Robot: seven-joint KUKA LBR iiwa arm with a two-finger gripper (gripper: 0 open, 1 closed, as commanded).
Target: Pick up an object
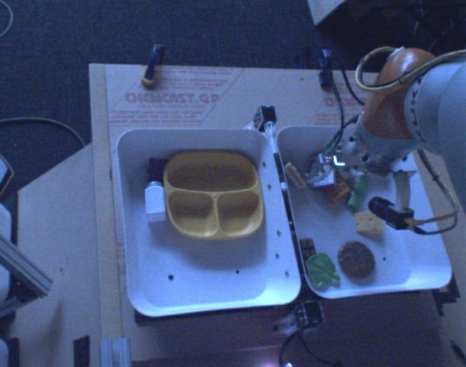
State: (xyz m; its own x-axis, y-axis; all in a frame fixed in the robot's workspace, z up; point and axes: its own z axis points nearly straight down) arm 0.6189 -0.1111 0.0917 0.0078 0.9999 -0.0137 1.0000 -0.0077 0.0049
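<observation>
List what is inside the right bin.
In the right bin: a brown round patty, a green leaf, a yellow cheese wedge, a small dark block, and a tan piece. The gripper covers more small items beneath it.

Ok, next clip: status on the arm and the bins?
End effector low in right bin, among small items. Brown patty, green leaf lying free. Yellow tray in left bin.

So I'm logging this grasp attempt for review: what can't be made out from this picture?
- End effector: open or shut is unclear in the camera view; dim light and the wrist above hide it.
- Dark item in the left bin: partly behind the yellow tray.
- Objects under the arm in the right bin: overlapped, blurred.
</observation>
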